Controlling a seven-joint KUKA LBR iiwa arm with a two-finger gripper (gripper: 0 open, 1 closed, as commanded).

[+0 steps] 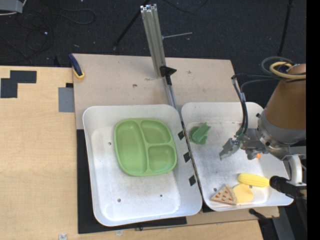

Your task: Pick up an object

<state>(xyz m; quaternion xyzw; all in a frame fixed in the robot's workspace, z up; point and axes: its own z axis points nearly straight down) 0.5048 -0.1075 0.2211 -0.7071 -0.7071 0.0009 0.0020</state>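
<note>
The gripper [226,151] is seen low over the right bin [216,115], at the right centre of the frame; whether its fingers are parted or clenched cannot be told, and nothing is seen between them. A small green object [200,133] lies to its left, near the bin's upper left; a yellow corn cob [253,179], a yellow block [244,194] and a wedge-shaped toy slice [224,196] are clustered at the lower right of the frame. All are judged light, stiff and likely smooth toys; the corn cob would best be taken across its narrow middle. A green divided plate [145,147] rests in the left bin [100,194].
</note>
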